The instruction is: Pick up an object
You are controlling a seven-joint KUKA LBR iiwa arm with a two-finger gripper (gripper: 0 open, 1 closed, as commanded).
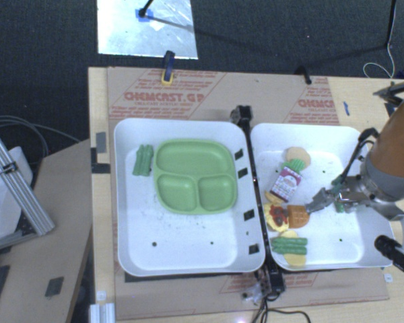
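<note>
From my feed the grey two-finger gripper [315,204] is down inside the right shallow white plastic bin [337,247], tip pointing left at the toy pile. Fingers are too small and blurry here, so I can't tell how wide it's set or whether anything's pinched. The tip sits right at the small orange-brown toy block [297,215], looks like touching but can't confirm.

Rest of the pile hugs the bin's left wall: a round tan and green toy bun [297,158] up top, a small red and white printed packet [287,183] below it (label unreadable), a yellow toy piece with red spots [277,217], then a green ridged toy veg on a yellow base [289,246] near the front edge. Right half of that bin's floor is bare, so plenty of room there.

Left white bin [182,247] has the pale green three-compartment plastic tray [195,176] mid-bin and a small green ridged toy [143,160] just beside it by the left wall, not touching afaict.

Brown cardboard sheet [188,93] under both bins reads "CHEMCAST GP" in red.
</note>
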